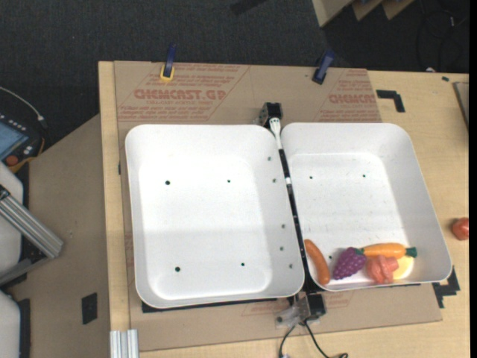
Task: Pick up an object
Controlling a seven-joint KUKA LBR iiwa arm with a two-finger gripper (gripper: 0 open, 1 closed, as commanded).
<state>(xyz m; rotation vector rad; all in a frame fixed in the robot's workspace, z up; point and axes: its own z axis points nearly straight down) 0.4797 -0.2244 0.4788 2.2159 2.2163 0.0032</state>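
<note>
Toys sit bunched in the near right corner of the right-hand shallow white plastic bin [350,162]: a long orange-red plastic sausage [317,262] leaning along the bin's left wall, a purple plastic grape cluster [348,262] just beside it, then an orange plastic carrot with a green tip [389,250] lying roughly crosswise above a small red plastic piece [379,269] and a pale yellow piece [403,268] that touch one another. The left-hand shallow white plastic bin [201,215] has only its small dark dots on the floor. Both bins rest on a brown cardboard-covered surface [223,92] held by a blue clip [170,57] at its far edge. A small red object [460,229] lies on the surface outside the right bin, near the frame's right side. As for the gripper, I cannot tell its state. Since the arm reaches in from the right, the cluster is probably the closest target; the carrot's long axis runs left to right, so a grasp across its narrow width looks most promising, though its neighbours crowd it closely.
</note>
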